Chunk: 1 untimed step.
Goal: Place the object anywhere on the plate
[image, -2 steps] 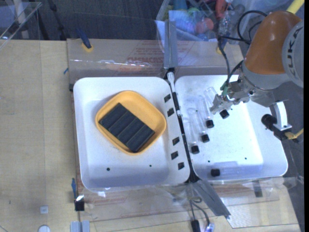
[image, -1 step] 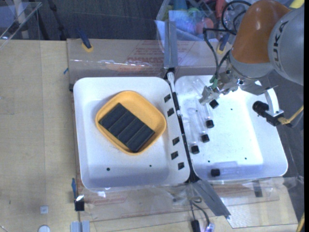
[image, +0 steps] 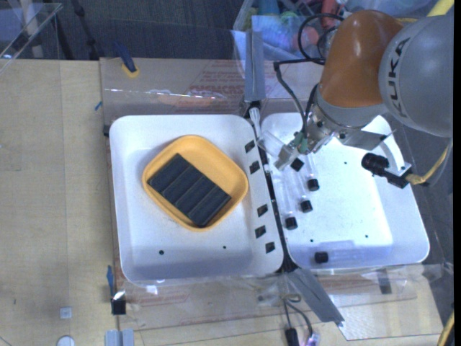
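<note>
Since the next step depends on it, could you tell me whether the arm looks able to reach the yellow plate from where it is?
Probably yes. The yellow plate lies open in the left bin, with only the low divider between it and the tool over the right bin.

I see two shallow white bins side by side on the wooden bench [image: 43,193]: the left bin [image: 144,262] and the right bin [image: 374,229], which meet along a dark central divider [image: 268,193] studded with small black clips. Behind them, at the top of my view, sits a clear container of colourful clutter [image: 302,6]. A blue clip [image: 128,65] lies near the left bin's far corner.
</note>
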Available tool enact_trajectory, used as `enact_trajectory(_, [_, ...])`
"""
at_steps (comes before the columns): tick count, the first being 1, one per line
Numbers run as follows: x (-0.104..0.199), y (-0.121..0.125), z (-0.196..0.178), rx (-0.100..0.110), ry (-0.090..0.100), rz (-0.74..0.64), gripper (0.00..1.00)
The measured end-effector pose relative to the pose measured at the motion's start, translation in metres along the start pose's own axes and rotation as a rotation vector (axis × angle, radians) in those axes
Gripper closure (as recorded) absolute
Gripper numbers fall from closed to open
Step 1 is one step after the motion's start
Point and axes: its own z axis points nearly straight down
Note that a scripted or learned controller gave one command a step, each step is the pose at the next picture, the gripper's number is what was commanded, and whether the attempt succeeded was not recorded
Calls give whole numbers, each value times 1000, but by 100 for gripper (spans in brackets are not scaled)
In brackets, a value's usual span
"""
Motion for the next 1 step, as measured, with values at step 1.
enact_trajectory(1, [12,18,6,-3,-3,-74,100])
